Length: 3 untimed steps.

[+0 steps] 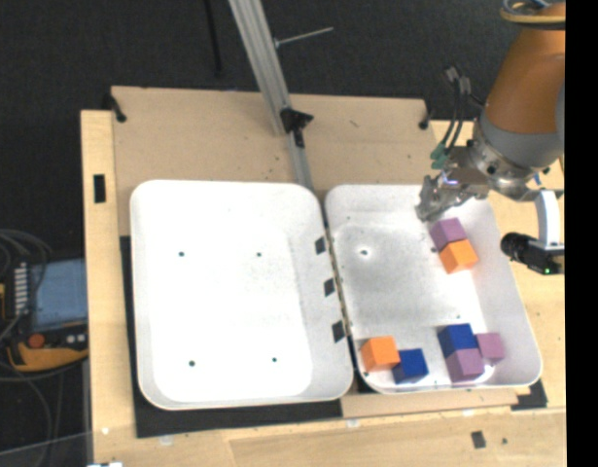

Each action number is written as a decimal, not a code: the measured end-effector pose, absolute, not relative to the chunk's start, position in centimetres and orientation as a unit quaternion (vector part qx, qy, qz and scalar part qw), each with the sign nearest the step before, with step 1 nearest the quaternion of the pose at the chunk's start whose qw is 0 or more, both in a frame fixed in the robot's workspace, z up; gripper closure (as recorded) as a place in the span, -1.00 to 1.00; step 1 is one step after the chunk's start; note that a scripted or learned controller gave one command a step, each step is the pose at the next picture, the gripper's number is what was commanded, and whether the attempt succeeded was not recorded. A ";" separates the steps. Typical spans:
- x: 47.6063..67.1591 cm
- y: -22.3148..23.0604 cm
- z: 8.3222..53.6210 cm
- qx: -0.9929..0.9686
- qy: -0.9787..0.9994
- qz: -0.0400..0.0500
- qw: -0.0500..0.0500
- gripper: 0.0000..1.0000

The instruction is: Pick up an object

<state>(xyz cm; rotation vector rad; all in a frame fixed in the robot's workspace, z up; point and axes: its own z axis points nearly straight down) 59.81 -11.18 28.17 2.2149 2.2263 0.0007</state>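
Note:
My gripper hangs over the far part of the right bin, just up and left of a purple block that lies against an orange block. Nothing shows between the gripper and the bin floor. Along the right bin's near edge lie an orange block, a blue block, a second blue block, a purple block and a smaller purple block.
The left bin sits beside the right one, joined by black clips. A slanted metal rail rises from the bench behind the bins. A handheld controller and cables lie off the bench at the left.

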 end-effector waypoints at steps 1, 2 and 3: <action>60.9 -5.5 27.6 0.705 0.709 0.000 -0.001 1.00; 60.6 -0.2 25.6 0.705 0.709 0.000 -0.001 1.00; 60.5 4.3 25.6 0.705 0.709 0.000 0.000 1.00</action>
